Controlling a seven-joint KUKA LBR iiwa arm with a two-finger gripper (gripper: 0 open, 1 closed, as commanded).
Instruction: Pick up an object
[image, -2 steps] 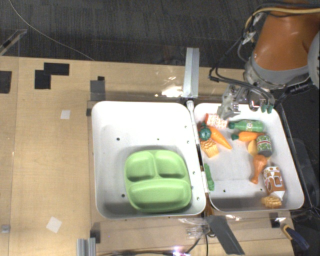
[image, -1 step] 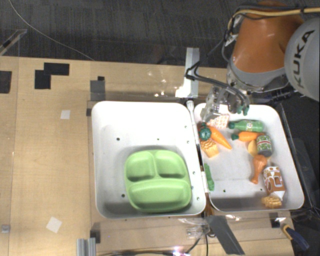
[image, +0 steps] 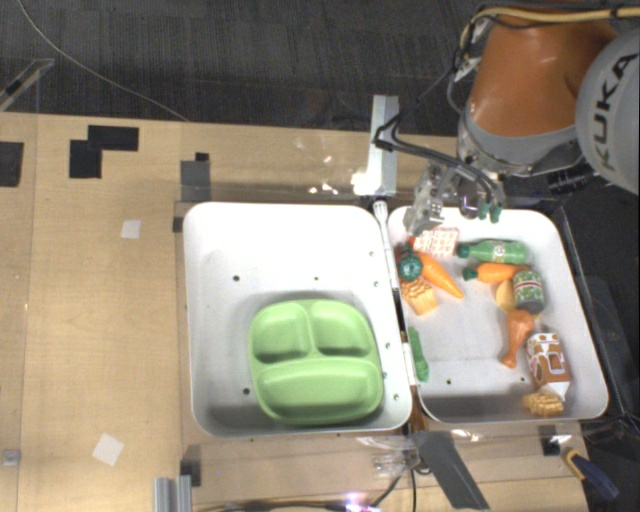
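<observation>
My gripper (image: 452, 203) hangs over the far left corner of the right bin (image: 585, 345), below the arm's orange band. Just beneath it lies a small red-and-white box (image: 437, 241). Close by are a green bottle (image: 492, 251), an orange carrot (image: 441, 276), a teal round piece (image: 410, 267) and a yellow-orange block (image: 421, 297). Nothing is visibly lifted out of the bin.
Further right in the same bin lie a green can (image: 528, 290), a drumstick (image: 515, 336), a brown-and-white carton (image: 546, 358) and a tan piece (image: 543, 403). A green pod (image: 417, 355) rests by the divider. The left bin (image: 215, 250) holds a green compartment plate (image: 315, 361).
</observation>
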